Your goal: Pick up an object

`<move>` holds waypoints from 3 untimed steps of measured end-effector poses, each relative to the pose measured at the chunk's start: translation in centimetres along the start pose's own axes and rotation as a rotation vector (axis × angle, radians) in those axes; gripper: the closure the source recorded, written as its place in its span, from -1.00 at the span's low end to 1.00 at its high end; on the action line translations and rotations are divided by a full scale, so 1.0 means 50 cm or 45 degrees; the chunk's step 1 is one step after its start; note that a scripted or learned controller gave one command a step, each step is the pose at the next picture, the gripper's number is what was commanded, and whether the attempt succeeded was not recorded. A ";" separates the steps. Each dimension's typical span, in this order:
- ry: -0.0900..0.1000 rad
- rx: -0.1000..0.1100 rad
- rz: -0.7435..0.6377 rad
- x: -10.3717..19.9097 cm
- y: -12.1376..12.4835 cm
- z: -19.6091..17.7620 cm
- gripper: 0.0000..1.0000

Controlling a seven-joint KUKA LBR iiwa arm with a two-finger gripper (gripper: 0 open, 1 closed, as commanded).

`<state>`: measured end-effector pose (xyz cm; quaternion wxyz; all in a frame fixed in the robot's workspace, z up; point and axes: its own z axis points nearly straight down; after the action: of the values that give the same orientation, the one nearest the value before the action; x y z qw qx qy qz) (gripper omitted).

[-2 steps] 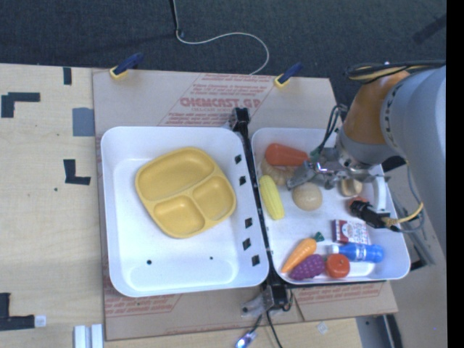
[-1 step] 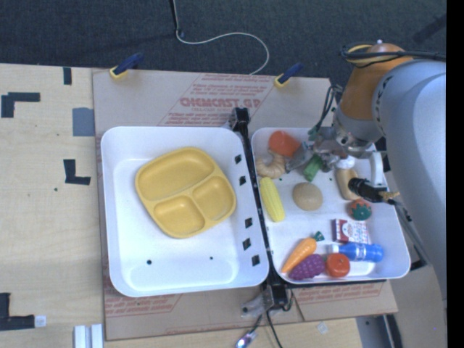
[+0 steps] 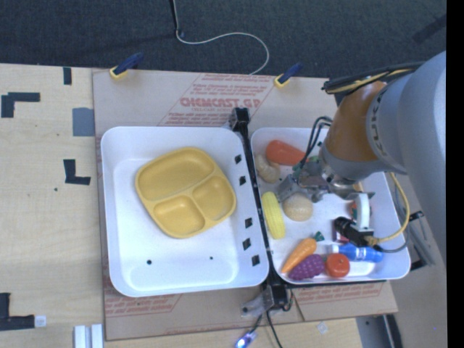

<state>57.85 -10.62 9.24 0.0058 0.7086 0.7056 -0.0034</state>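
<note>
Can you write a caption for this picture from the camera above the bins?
Robot gripper down among toy food in the right bin; yellow divided plate in the left bin.

grey arm point(image 3: 413, 114) reaches in from right, orange band above wrist, hand point(image 3: 301, 185) lowered, pointing left.

Robotics lab setup, not a home. Two white bins point(image 3: 116, 194) sit on a cardboard sheet point(image 3: 210, 104) clamped to a wooden desk point(image 3: 43, 216) with black tape marks point(image 3: 72, 171), cables point(image 3: 217, 38) trail over dark carpet point(image 3: 290, 13), and a grey-orange industrial arm point(image 3: 377, 129) reaches over plastic toy food point(image 3: 308, 256).
</note>
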 end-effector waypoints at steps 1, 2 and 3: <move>0.018 0.003 -0.009 0.105 -0.132 -0.195 -1.00; 0.018 0.014 -0.008 0.103 -0.133 -0.201 1.00; 0.021 -0.006 -0.020 0.266 -0.122 -0.438 1.00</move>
<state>51.74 3.01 30.94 0.0017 0.7031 0.7111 0.0039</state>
